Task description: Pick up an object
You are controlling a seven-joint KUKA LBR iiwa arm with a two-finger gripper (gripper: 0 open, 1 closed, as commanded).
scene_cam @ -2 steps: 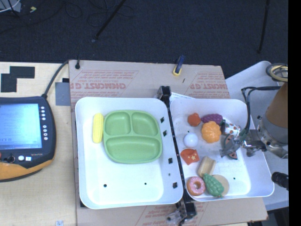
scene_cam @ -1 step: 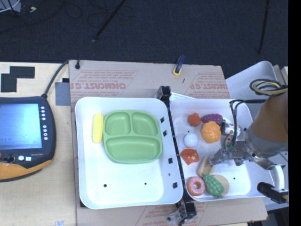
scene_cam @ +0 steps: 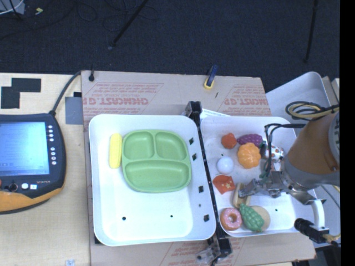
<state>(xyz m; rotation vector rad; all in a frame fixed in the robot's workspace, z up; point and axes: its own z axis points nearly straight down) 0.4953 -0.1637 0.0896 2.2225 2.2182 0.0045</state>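
Gripper point(scene_cam: 250, 188) low in right bin point(scene_cam: 285, 221); finger state unclear. Just beside: red piece point(scene_cam: 223, 183), pink donut point(scene_cam: 231, 219), green cone point(scene_cam: 252, 218). Farther: white ball point(scene_cam: 224, 164), orange point(scene_cam: 249, 155), purple grapes point(scene_cam: 250, 139). Left bin point(scene_cam: 105, 215): one green tray point(scene_cam: 156, 160), one yellow corn point(scene_cam: 115, 150).

Right bin point(scene_cam: 288, 218) toys: orange point(scene_cam: 249, 155) touching purple grapes point(scene_cam: 250, 139); red-orange piece point(scene_cam: 228, 141) beside them; white ball point(scene_cam: 224, 164) below; red wedge point(scene_cam: 223, 183) under that. Pink donut point(scene_cam: 231, 219) and green bumpy piece point(scene_cam: 252, 217) side by side, touching, near front edge.
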